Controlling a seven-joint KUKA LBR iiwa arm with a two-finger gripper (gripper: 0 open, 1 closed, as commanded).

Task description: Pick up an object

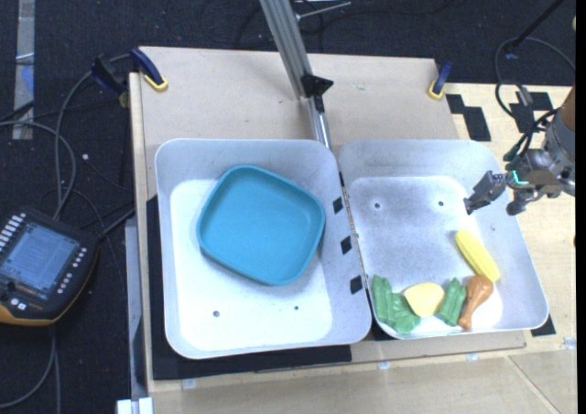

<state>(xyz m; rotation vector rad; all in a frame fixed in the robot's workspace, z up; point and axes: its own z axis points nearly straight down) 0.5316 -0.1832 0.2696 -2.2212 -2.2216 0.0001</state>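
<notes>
Approach stage: gripper (499,193), fingers spread and holding nothing, above right bin (403,220); next, I judge, descend onto yellow corn cob (477,255) nearby.

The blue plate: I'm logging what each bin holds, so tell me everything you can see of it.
The blue plate is a square dish with rounded corners and a raised rim around a flat, shallower centre. It looks like smooth plastic, light blue all over, with nothing on it. It lies flat on the floor of the left bin, turned slightly askew to the bin's sides, towards the bin's far end and right wall. Nothing else touches it.
</notes>
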